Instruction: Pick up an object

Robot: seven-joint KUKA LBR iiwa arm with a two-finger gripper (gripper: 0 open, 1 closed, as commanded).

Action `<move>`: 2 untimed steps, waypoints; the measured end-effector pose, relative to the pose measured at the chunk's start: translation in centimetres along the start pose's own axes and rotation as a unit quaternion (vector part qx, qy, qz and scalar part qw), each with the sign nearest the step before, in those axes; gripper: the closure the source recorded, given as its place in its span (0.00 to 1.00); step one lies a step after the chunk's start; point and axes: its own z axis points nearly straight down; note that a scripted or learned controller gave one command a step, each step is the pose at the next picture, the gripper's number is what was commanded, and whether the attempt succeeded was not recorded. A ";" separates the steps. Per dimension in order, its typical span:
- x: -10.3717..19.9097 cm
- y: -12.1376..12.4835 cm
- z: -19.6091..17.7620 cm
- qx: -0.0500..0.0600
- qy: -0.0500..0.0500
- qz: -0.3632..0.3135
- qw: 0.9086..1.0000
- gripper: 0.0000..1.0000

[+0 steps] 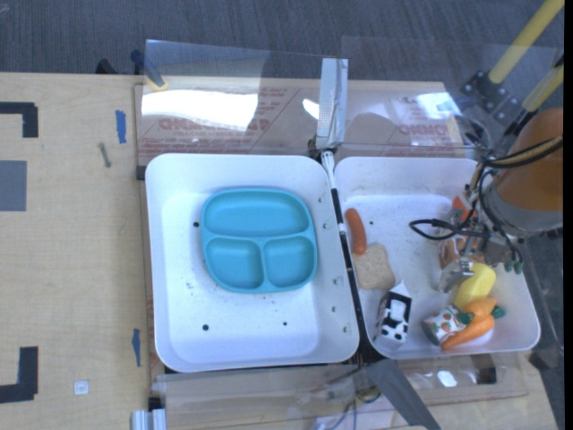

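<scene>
Fingers [447,279] apart beside one yellow toy [476,281]

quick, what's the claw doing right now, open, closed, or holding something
Claw: cannot be told. It sits low in the right bin, right next to the yellow toy, but the wrist and cables hide whether anything is gripped.

Two bins sit side by side on the table [63,267]. The left bin [170,330] has a divided plate [259,239] in its middle. In the right bin [403,186], a sausage [357,229] lies by the left wall, bread slice [374,267] just below it, milk carton [393,317] nearer the front, and a lemon [476,281] and carrot [474,326] sit at right.
</scene>
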 end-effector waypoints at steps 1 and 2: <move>5.7 -0.5 -0.1 0.000 0.000 0.018 1.000 0.00; -3.0 -1.6 0.1 0.000 -0.002 -0.045 0.999 0.00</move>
